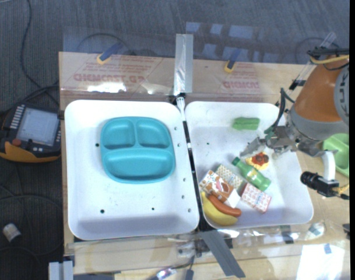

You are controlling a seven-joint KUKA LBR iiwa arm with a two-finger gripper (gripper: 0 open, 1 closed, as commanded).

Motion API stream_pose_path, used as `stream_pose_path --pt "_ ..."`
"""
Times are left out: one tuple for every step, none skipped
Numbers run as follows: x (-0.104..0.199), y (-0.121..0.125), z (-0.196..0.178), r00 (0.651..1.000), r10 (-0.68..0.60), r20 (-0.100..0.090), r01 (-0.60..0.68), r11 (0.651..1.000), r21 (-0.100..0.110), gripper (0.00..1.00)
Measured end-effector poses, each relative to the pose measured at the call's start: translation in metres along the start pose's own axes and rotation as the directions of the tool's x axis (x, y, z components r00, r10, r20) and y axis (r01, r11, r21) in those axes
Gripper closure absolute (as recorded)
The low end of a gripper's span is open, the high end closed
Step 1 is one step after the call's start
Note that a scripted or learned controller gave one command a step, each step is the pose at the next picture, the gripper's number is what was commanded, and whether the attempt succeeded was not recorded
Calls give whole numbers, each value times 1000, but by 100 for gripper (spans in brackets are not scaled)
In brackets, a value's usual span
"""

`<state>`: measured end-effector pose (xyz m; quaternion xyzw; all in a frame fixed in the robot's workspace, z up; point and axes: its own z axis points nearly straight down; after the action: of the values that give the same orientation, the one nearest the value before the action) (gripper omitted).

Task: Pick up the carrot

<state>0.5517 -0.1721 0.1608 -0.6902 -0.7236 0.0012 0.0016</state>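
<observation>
The arm reaches in from the right over the right bin [294, 212]; its orange band sits above the wrist, and the end effector [260, 147] hangs low over the bin's middle, its grey fingers splayed fairly wide with nothing between them; just under and beside them lies a small yellow-and-red toy [260, 160], touching the upper end of a green bottle-like piece [252, 174] that lies slanted; I cannot tell for sure which item is the carrot; the nearest match is the orange-red elongated piece [224, 205] lying across the yellow banana [219, 215] at the bin's front left corner, well apart from the end effector; two patterned food boxes, one [218, 184] beside the banana and one [256, 200] to its right, lie between that corner and the green piece; a flat green item [246, 123] rests alone toward the back of the bin; the left bin [84, 214] holds a blue divided plate [136, 149], lying flat near its middle; both bins sit side by side on the counter [78, 69].
</observation>
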Motion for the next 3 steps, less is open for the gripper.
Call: stream_pose_path --pt "31 -11 -9 981 -194 1 194 981 -2 0" --pt "-8 5 -24 967 -256 1 256 967 -4 0" --pt "-3 6 17 803 -596 2 596 803 -2 0"
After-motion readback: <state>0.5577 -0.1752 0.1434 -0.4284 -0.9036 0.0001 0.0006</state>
